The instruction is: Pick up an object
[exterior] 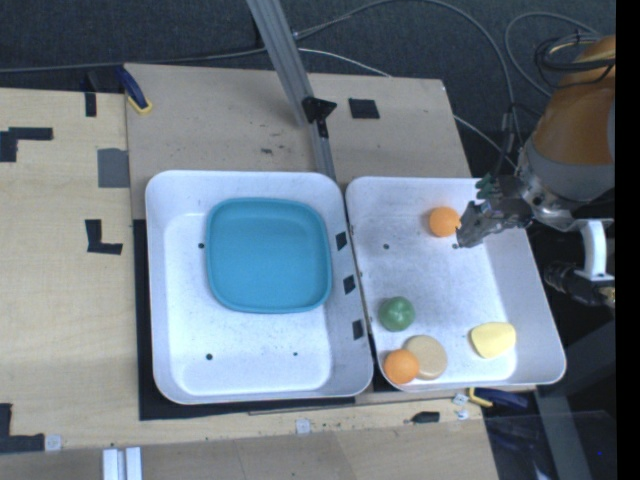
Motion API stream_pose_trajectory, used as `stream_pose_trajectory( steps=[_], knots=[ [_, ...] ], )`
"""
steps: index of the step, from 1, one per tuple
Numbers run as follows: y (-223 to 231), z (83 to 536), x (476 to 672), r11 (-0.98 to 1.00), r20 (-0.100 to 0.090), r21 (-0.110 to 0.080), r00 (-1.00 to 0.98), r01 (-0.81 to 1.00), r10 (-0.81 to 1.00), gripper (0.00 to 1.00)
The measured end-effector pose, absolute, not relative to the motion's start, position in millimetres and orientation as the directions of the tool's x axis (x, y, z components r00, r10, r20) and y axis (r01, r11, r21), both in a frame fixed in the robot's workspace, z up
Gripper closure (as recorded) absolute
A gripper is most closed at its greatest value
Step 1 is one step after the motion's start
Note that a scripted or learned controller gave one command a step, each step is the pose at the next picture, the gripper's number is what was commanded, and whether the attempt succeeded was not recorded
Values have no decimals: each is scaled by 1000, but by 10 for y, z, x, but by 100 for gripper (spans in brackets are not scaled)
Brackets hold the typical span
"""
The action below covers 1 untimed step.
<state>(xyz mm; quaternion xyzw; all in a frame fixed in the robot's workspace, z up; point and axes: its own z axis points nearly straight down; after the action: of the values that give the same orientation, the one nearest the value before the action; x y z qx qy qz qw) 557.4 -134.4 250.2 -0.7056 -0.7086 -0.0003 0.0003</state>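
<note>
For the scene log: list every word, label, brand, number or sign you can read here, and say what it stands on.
None can be read: no object or surface carries legible text.
Blue plate: plain, no print.
Both white bins: unmarked but for dark specks.
Black tape patches on the bench: blank.
Arm and claw: no legible marking.

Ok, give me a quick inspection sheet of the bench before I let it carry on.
Surface: two white bins, left bin, right bin, on a wooden bench.
Job's things: right bin holds orange ball, green ball, second orange ball touching a beige disc, yellow piece.
Clutter: blue plate in left bin.
Grippers: gripper beside the upper orange ball.
Cables: loops behind bench.
Surroundings: dark floor.
</note>
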Motion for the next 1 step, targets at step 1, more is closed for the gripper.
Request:
stream_pose_trajectory(
  steps=[1],
  knots=[
    [-863,2543,5620,5,1,0,-5,1000,1000,100]
  ],
)
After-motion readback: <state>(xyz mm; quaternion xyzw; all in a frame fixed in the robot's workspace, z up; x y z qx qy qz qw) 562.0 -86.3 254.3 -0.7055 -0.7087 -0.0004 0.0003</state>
